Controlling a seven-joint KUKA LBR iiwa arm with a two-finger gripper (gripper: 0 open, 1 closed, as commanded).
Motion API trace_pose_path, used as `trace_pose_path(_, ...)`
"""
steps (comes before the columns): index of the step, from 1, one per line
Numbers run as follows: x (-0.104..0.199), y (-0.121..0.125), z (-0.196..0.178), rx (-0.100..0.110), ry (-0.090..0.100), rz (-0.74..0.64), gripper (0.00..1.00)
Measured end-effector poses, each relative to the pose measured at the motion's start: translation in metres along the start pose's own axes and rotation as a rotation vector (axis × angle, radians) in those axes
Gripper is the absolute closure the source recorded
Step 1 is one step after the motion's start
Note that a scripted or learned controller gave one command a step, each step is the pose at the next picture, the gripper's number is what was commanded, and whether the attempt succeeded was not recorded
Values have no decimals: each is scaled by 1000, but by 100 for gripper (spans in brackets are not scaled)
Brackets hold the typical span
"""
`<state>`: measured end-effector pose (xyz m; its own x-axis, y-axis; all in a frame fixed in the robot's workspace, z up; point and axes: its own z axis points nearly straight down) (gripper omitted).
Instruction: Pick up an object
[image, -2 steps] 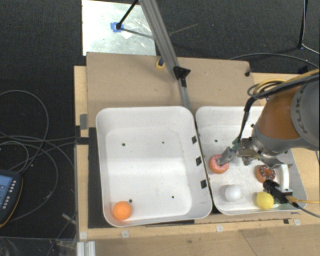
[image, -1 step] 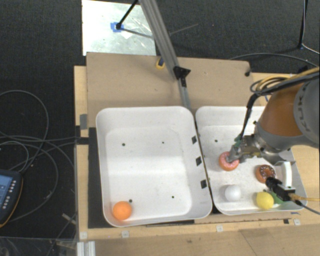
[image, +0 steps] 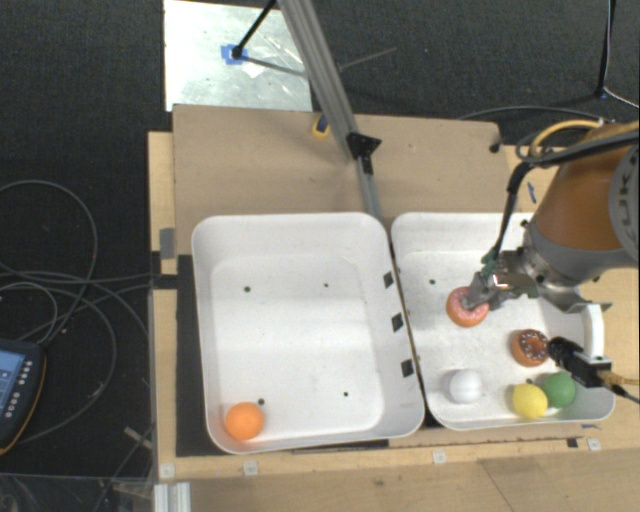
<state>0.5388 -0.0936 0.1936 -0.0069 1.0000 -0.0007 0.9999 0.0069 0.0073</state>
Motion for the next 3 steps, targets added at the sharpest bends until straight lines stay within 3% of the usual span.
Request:
trace_pose_path(2,5,12,-103,0,-1,0,100)
trace_pose_path(3,53,33,-77,7,2,-4,100)
